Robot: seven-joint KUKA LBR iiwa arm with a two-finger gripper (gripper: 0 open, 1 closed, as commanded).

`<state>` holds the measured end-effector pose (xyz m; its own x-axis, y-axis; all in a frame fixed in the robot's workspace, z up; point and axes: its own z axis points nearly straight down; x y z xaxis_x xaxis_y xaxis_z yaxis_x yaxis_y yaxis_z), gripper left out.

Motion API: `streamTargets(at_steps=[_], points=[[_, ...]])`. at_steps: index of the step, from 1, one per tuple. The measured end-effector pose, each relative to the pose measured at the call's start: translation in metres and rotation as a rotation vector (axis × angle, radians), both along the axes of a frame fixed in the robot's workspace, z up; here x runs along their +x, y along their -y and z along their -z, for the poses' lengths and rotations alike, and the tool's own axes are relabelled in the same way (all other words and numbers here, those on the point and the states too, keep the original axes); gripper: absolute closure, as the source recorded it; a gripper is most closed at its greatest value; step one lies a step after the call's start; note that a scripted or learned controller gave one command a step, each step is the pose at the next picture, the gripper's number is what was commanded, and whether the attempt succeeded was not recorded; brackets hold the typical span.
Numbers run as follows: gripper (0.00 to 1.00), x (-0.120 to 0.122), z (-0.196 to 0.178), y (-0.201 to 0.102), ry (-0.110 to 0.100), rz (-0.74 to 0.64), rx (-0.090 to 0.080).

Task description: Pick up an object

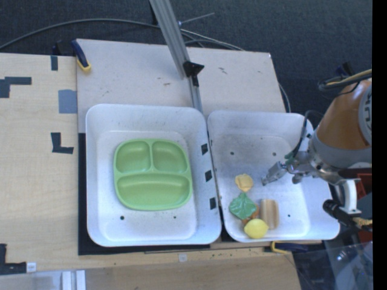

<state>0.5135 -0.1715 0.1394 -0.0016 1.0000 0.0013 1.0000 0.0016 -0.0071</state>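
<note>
Right bin [254, 132]: upper half bare; fingers [273, 174] near toys [254, 213], spread unclear, nothing visibly held.

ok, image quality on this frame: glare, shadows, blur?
Camera view: even, soft light; white bins bright but not blown out, faint shadows under the green tray. Overall slightly soft; gripper small and blurry, food items distinguishable by colour only.

Four small toy foods [254, 207] lie clustered in the right bin [242, 132].

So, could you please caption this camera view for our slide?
Gripper over the right bin near toy foods; green plate in the left bin.
</note>
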Motion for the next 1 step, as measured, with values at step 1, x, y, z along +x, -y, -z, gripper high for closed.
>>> streamTargets(at_steps=[1], points=[[0.0, 0.0002, 0.051, -0.0001, 0.007, 0.0, -0.003]])
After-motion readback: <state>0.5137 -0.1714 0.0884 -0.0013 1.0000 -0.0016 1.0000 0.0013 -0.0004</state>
